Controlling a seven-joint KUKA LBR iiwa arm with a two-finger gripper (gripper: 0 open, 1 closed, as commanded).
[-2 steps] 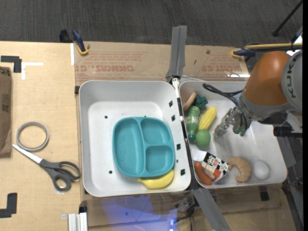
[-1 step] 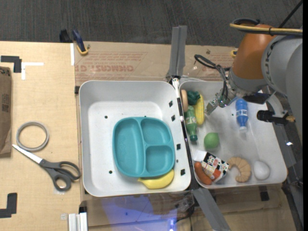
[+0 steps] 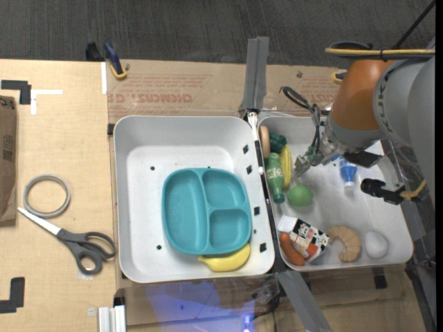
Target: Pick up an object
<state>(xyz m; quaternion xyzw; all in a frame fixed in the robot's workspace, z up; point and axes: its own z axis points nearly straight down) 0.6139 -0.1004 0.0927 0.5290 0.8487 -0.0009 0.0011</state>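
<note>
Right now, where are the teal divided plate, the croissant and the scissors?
Teal divided plate [image 3: 206, 209]: camera view, on its central ridge, in the left bin.
Croissant [image 3: 346, 242]: camera view, on its curved middle, in the right bin.
Scissors [image 3: 75, 241]: camera view, near the pivot, beside the bins.

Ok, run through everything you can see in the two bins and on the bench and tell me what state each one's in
gripper: low in the right bin, above the green ball
green ball: loose on the bin floor
green bottle: lying on its side
teal divided plate: flat, compartments bare
banana: partly under the plate's edge
croissant: lying loose
scissors: closed
tape roll: lying flat
</note>
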